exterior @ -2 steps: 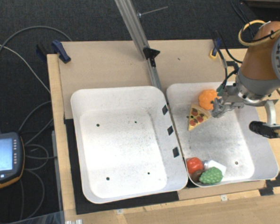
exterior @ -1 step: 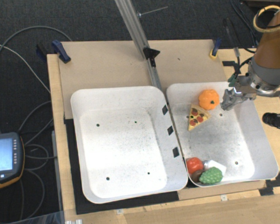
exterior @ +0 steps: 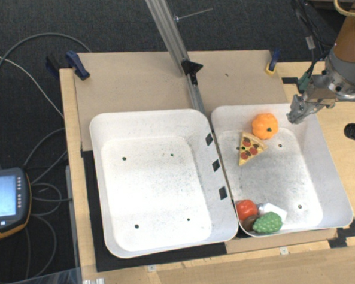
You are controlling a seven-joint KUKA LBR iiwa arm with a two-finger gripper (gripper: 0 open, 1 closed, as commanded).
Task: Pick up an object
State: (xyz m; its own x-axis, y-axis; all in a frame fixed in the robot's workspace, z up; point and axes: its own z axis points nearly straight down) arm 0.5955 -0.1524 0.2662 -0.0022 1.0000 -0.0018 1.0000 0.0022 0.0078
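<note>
The right bin (exterior: 314,178) holds an orange ball-like fruit (exterior: 265,126) near its far edge, with a pizza slice toy (exterior: 250,148) just in front of it. At the bin's near left corner lie a red tomato-like toy (exterior: 246,209), a green bumpy toy (exterior: 267,223) and a small white piece (exterior: 273,210). My gripper (exterior: 297,112) hangs over the bin's far right edge, to the right of the orange fruit, with nothing visibly between its fingers.
The left bin (exterior: 150,182) sits beside the right one. A slanted metal pole (exterior: 171,37) rises from between the bins' far edges. Blue clamps (exterior: 77,65) hold the board. A handheld screen (exterior: 4,200) lies at far left.
</note>
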